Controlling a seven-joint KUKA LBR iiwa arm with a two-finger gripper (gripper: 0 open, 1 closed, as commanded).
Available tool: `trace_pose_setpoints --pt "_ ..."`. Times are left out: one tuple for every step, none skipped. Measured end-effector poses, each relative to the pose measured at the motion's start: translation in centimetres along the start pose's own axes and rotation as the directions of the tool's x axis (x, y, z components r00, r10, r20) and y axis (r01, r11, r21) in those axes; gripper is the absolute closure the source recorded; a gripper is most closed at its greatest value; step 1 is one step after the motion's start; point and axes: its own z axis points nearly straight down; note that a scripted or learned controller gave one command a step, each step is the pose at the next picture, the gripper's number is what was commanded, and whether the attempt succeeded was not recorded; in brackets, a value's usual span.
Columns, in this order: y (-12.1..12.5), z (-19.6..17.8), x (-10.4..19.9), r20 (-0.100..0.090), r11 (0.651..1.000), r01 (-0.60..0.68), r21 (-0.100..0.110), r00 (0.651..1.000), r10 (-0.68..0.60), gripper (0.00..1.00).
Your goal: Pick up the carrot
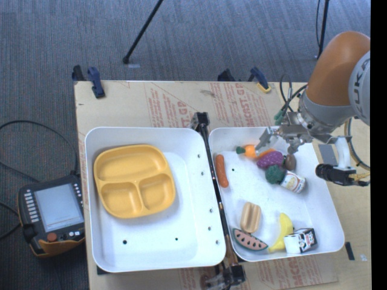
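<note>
The carrot [248, 151], short and orange with a green top at its left end, lies in the upper middle of the right bin [329, 213]. My gripper [280, 142] hangs over the bin's upper part, just right of the carrot and above the purple grapes [269, 158]. Its fingers [265, 139] are spread apart with nothing between them, and the left one is close to the carrot's right end.
The right bin also holds an orange-red sausage [222, 170], a green broccoli [275, 174], a small jar [294, 182], a hot dog bun [250, 216], a watermelon slice [250, 240], a banana [282, 231] and a small carton [300, 241]. A yellow divided plate [134, 180] sits in the left bin [181, 246].
</note>
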Motion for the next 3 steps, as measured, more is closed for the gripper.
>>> trace_pose_setpoints --pt "3.0 11.8 -2.5 -0.003 0.944 -0.329 -0.009 0.944 0.329 0.0" --pt "3.2 13.3 -3.8 0.002 0.807 -0.59 0.01 0.807 0.59 0.0" --pt "3.6 13.1 -8.7 -0.005 0.563 -0.827 0.0 0.563 0.827 0.0"
